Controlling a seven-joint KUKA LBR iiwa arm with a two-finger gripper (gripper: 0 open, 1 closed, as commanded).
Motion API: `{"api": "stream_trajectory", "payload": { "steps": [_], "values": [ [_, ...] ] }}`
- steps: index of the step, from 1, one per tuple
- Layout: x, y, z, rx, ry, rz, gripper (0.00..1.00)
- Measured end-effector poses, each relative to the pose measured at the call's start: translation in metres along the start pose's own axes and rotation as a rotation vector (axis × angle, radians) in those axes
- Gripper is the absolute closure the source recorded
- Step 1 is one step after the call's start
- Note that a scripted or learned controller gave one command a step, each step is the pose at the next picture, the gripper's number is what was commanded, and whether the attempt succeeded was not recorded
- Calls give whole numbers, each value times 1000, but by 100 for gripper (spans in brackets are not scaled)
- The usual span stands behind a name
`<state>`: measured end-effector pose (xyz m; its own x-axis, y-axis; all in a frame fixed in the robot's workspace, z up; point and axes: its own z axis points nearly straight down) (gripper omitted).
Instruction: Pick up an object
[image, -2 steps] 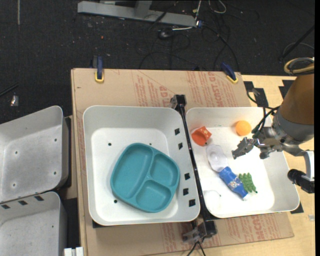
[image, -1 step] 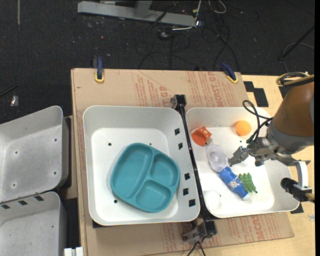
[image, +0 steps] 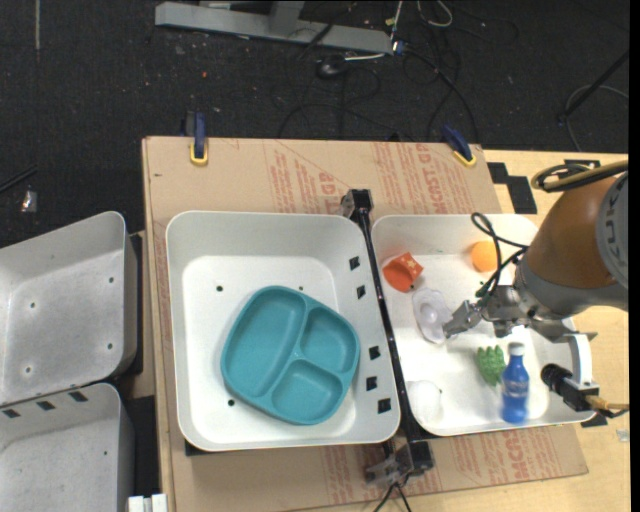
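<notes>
**Gripper low in the right bin, among small objects**

While the left bin (image: 190, 250) carries a teal divided plate (image: 290, 353) lying flat and slightly turned on its floor, the right bin (image: 440, 228) is where the small things and the arm are. Taking the black divider (image: 380, 310) between the bins as the landmark: just right of it, toward the far side, sits an orange cup (image: 403, 271) tipped over. Nearer and a little farther right lies a clear plastic cup (image: 432, 315), and the gripper (image: 462, 321) is just beside it, possibly touching; how wide its fingers stand cannot be made out. Farther right still are a green toy (image: 490, 363) and a blue bottle (image: 514, 382) standing upright, close together. An orange ball (image: 484, 256) rests near the far wall, partly behind the arm (image: 575, 250).
</notes>
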<state>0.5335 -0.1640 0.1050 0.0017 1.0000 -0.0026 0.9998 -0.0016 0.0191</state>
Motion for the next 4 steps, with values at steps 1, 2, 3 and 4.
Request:
{"api": "stream_trajectory", "payload": {
  "steps": [1, 2, 3, 4],
  "values": [
    [0, -6, -6, 18, 2, 0, 100],
    [-6, 3, -65, 13, 0, -3, 100],
    [-7, 6, -112, 14, 1, -4, 100],
    [55, 21, -110, 17, 5, -10, 100]
  ]
}}
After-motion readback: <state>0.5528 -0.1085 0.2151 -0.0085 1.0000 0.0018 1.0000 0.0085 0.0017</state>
